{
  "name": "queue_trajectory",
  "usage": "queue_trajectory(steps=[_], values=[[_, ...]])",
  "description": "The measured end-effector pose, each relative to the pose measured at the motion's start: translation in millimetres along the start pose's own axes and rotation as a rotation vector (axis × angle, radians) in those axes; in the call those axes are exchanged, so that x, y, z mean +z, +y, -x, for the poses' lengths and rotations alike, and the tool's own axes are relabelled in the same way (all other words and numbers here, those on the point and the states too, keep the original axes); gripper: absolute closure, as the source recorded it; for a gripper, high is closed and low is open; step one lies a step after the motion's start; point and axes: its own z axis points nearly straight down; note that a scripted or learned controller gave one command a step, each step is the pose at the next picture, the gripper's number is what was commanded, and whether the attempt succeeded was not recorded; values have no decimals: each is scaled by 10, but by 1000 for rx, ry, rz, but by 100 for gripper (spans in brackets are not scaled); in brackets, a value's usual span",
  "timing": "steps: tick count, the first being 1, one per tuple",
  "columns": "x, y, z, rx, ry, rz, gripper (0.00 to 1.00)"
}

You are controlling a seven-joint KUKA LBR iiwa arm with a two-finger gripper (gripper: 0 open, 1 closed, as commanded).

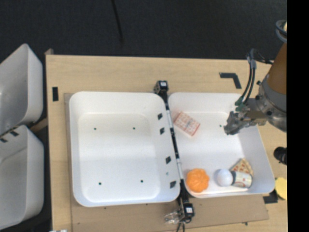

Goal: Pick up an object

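The task is at the approach step: nothing is lifted. The gripper (pixel 233 125) hangs over the right bin (pixel 212 149) near its right wall; whether it is open or closed cannot be told. The nearest object, a patterned packet (pixel 186 123), lies to its left, apart. The next move requires travel over the packet, then descent.

Pale wooden bench (pixel 120 74) on dark floor, two shallow white bins side by side, left bin (pixel 118 149), right bin (pixel 212 108), black clips (pixel 161 86) joining them
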Motion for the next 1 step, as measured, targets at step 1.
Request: queue_trajectory(steps=[1], values=[[-949, 9, -495, -5, 1, 7, 100]])
